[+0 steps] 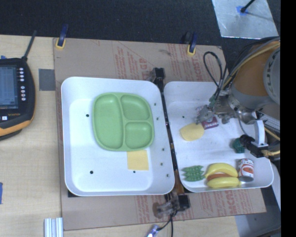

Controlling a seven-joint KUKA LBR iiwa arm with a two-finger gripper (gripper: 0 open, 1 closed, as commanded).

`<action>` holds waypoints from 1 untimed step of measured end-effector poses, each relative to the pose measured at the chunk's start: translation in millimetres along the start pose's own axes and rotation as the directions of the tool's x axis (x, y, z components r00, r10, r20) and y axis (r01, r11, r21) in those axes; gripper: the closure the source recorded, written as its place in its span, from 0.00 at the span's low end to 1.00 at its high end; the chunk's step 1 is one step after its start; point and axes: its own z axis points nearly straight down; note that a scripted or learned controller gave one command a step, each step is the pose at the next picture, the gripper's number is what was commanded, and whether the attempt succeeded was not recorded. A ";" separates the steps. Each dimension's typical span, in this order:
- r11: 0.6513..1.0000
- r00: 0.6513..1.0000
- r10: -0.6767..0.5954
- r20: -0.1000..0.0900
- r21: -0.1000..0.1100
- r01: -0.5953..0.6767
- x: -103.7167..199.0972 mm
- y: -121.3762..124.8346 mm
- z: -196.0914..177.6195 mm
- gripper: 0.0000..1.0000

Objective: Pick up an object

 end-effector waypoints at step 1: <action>1.000 1.000 0.005 -0.013 0.013 -0.005 -13.8 28.9 26.3 0.00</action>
